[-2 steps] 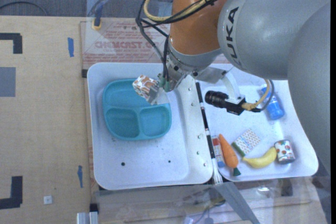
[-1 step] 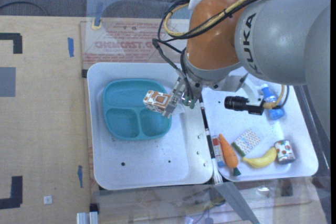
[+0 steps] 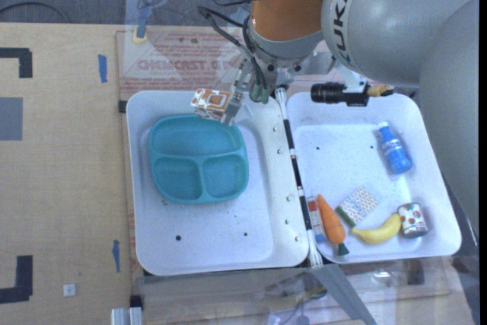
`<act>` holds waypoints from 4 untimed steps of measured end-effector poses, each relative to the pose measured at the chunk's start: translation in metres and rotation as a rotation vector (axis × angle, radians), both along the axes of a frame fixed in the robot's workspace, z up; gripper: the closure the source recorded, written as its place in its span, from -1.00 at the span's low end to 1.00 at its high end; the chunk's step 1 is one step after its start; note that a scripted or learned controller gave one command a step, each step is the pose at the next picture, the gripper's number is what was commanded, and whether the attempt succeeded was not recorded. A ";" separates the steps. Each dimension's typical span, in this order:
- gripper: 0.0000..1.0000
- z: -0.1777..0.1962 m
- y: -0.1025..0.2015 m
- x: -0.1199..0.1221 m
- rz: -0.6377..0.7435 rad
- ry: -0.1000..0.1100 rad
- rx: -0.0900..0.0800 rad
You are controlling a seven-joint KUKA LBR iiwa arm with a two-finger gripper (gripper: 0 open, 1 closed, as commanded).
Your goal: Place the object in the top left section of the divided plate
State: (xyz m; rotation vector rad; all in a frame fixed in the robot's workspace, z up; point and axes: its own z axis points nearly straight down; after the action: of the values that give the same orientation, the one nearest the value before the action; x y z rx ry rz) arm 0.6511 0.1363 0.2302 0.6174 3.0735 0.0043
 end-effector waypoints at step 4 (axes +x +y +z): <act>-1.00 -0.015 -0.007 -0.032 0.997 -0.005 -0.004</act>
State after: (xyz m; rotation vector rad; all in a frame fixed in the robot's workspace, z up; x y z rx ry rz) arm 0.6189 0.1291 0.2150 -0.9259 2.9918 0.0042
